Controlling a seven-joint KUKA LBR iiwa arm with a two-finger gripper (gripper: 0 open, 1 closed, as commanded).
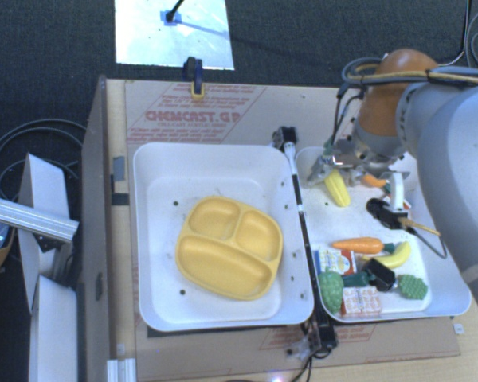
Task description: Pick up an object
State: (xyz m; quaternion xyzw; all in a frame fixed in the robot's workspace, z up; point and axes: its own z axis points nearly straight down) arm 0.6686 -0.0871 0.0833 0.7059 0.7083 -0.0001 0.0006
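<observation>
Left bin (pixel 155 237) with yellow tray (pixel 229 247), right bin (pixel 454 297) with, seemingly, toy food (pixel 366 269)

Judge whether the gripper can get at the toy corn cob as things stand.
Probably yes: the gripper hangs just above the corn cob, which lies apart from the other toys near the right bin's far end.

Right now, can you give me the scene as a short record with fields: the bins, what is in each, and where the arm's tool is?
left bin: shallow white bin holding a yellow plastic divided tray
right bin: shallow white bin with toy foods
items seen: yellow corn cob, orange carrot, yellow banana, green broccoli
arm: grey arm with orange band, over the right bin
tool: tool just above the corn cob
</observation>
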